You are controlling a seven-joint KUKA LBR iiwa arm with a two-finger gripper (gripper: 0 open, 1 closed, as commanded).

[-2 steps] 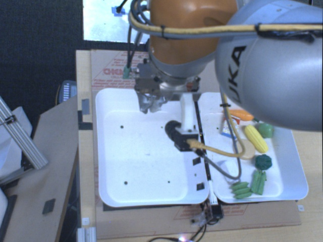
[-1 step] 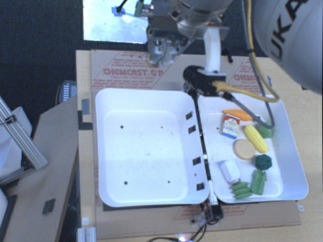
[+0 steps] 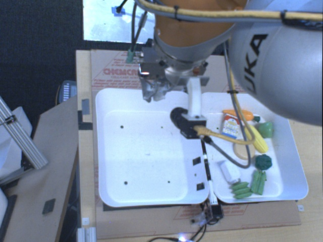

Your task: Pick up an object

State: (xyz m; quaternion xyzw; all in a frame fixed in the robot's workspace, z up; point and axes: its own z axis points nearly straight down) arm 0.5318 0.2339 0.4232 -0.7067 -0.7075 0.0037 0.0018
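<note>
My gripper (image 3: 169,102) hangs under the big orange and grey wrist, over the far right corner of the left bin (image 3: 146,155), close to the divider. The wrist hides most of it. A black piece with a yellow cable (image 3: 184,125) sticks out below it. The objects lie in the right bin (image 3: 292,170): an orange carrot (image 3: 238,114), a small white and orange box (image 3: 230,126), a yellow corn cob (image 3: 258,139), a light green piece (image 3: 266,130), a dark green broccoli (image 3: 263,162), green bean pods (image 3: 242,189), a green stick (image 3: 258,181) and a white block (image 3: 229,171).
The arm's grey body (image 3: 282,59) covers the far right part of the right bin. Grey and yellow cables (image 3: 237,158) loop over the right bin's objects. A raised divider (image 3: 207,170) separates the bins. A metal rail (image 3: 20,140) lies off the bench at left.
</note>
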